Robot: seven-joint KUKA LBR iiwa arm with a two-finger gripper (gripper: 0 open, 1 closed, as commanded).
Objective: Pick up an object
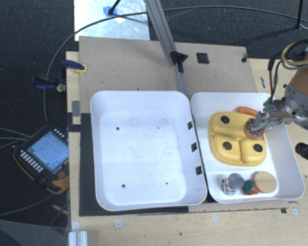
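Over the right bin (296,164), on the yellow toy's right edge: gripper (255,128) down at a small brown round piece (253,131).

Yellow toy (237,138): wide, lumpy, four-lobed, with dark dots; lying mid-bin and taking up most of its upper half. Probably hollow moulded plastic, so light and stiff, smooth enough to slip; too broad to span, best taken at a lobe edge. Brown piece: touching the toy's right side, directly under the gripper; small, likely light and rigid, best pinched across its width. Fingers: state cannot be told, tips merged with the piece. Orange strip (246,110): just behind the toy. In front of the toy: grey-and-white piece (231,183), green-and-red piece (249,187), tan disc (266,181), all small, side by side. Left of the toy, well apart: left bin (100,137).
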